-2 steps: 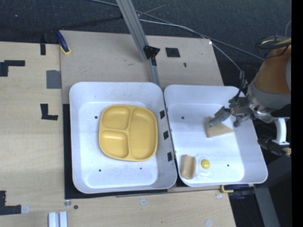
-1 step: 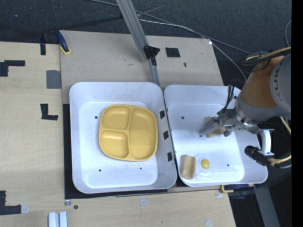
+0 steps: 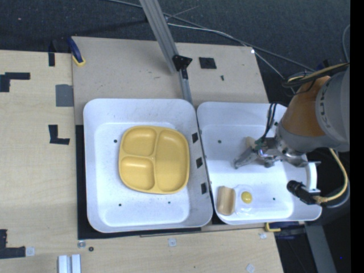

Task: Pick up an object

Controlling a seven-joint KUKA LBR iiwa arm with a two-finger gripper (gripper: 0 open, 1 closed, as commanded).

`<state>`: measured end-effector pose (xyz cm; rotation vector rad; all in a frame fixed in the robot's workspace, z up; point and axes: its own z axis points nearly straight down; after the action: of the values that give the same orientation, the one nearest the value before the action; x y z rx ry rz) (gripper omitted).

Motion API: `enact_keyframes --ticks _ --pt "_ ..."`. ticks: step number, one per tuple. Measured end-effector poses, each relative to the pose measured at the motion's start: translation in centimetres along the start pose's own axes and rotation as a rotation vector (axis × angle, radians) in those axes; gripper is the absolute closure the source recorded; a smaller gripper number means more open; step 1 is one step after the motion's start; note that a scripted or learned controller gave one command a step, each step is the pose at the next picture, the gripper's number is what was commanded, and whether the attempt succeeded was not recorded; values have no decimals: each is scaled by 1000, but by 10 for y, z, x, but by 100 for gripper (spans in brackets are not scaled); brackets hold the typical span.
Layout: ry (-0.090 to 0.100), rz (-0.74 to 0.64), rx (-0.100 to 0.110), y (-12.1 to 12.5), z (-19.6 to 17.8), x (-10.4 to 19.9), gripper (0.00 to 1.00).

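In the right bin (image 3: 227,118), my gripper (image 3: 243,154) points left over the bin's bare middle floor, open, with nothing between its fingers. A tan bread-like piece (image 3: 226,200) lies near the bin's front edge, below and left of the gripper. Right beside it is a toy fried egg (image 3: 245,198), white with a yellow yolk. Both lie apart from the gripper. A yellow divided plate (image 3: 154,159) rests in the middle of the left bin (image 3: 102,152).
The grey arm with its orange band (image 3: 304,115) comes in over the right bin's right rim. A metal pole (image 3: 165,33) slants across the bench at the back. Cables trail by the arm at the right.
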<state>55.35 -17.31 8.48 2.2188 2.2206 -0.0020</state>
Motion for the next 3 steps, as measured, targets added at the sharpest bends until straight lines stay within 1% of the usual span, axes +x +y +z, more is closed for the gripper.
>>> enact_keyframes --ticks 1,2,3 --pt "-1 -1 -6 2 -14 0 100" --pt "2 1 0 -7 -62 -3 100" --pt "2 -1 -2 -4 -105 1 100"
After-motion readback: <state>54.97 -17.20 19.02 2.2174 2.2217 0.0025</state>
